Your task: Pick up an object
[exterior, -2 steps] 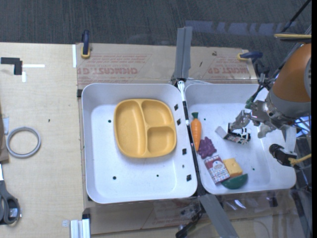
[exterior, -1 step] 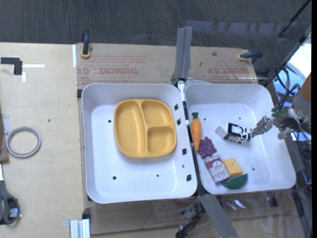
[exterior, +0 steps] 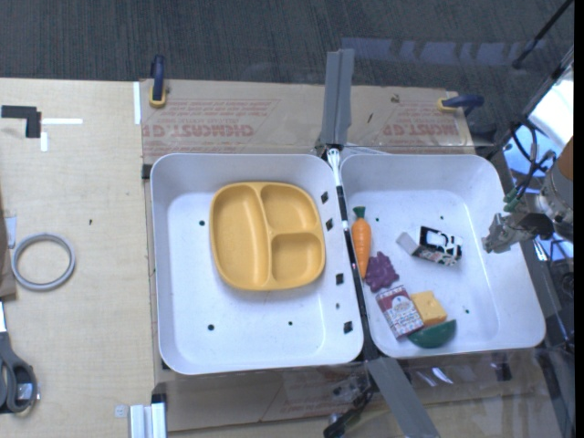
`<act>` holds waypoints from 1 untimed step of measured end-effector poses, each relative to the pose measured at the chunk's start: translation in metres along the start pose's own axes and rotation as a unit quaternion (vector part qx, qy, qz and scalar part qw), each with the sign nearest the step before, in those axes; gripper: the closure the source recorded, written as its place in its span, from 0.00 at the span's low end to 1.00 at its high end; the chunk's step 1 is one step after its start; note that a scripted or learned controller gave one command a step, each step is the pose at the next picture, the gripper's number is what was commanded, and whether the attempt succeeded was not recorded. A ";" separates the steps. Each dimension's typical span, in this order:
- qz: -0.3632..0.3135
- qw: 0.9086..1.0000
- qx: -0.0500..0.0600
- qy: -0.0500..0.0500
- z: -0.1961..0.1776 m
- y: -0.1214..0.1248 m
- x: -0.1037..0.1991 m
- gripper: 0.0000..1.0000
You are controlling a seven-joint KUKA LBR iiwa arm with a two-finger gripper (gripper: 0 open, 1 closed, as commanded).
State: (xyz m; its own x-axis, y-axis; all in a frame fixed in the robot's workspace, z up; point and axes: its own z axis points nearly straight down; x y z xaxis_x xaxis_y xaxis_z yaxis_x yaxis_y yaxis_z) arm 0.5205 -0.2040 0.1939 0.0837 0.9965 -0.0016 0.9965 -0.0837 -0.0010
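My gripper (exterior: 500, 234) hangs at the right rim of the right bin (exterior: 474, 331), holding nothing; how wide my jaws stand, I cannot tell. Candidates all lie in this bin: a carrot (exterior: 361, 239) and purple grapes (exterior: 380, 270) along the left wall, a black-and-white carton (exterior: 439, 245) near the middle, and a red packet (exterior: 400, 311), a yellow block (exterior: 429, 307) and a green piece (exterior: 432, 336) bunched at the near edge. The left bin (exterior: 182, 336) carries a yellow divided plate (exterior: 267, 236). I judge this the approach step: nothing is chosen yet. The carton lies nearest and well apart from its neighbours, so the next move calls for travel leftward above it, then a straight descent.
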 end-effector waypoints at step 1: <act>-0.030 1.000 -0.001 0.000 0.102 0.066 0.006 1.00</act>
State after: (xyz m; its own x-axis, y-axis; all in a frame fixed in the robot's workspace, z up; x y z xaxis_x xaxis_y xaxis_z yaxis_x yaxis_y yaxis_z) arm 0.5863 -0.2038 0.0918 0.0241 0.9997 -0.0014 0.9997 -0.0241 0.0005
